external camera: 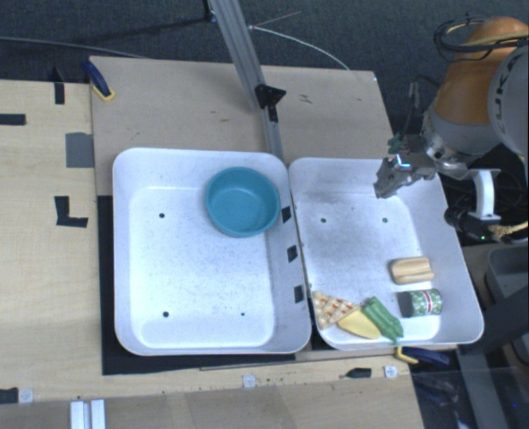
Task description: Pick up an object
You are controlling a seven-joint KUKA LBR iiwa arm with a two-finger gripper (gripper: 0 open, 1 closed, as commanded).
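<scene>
Where the light wood desk carries two shallow white bins side by side on a dark mat, the left bin has a blue bowl near its top right corner, and dark carpet runs behind the desk. The right bin has its objects bunched at the near end: tan block, small can, green piece lying on a yellow piece, and a waffle-patterned piece. The hand hangs over that bin's far right corner, well apart from all of them, nothing between its fingers; can't tell whether they're spread or pressed together.
</scene>
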